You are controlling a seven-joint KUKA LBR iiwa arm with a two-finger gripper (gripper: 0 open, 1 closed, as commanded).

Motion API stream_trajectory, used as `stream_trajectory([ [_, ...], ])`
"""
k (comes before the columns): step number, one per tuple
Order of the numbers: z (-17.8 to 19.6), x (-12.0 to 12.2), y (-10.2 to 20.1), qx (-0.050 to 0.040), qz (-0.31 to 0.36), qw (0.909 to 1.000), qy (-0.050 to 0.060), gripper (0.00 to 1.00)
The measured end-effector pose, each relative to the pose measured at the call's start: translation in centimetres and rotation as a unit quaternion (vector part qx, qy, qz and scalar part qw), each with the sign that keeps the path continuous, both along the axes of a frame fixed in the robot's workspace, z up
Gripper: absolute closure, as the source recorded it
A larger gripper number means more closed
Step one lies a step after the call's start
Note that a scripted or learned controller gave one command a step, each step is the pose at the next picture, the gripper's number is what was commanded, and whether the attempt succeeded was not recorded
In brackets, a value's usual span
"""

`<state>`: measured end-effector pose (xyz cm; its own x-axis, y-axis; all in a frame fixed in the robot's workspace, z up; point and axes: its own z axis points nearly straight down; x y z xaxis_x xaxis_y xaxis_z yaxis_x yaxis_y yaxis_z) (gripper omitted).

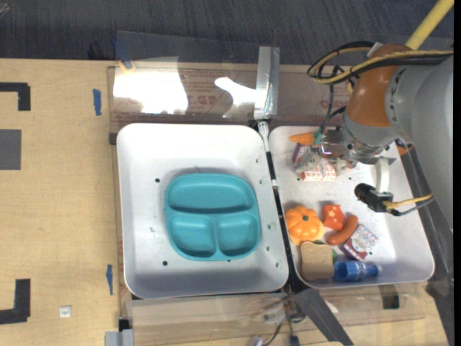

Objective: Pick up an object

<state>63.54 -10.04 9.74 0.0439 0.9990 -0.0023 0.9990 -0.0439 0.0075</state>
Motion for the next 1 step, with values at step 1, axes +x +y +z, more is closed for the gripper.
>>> stream_trajectory([
  [1, 9.17, -1.24, 5.84, 0.0021, 0.003, 1.0, -0.001, 1.0],
])
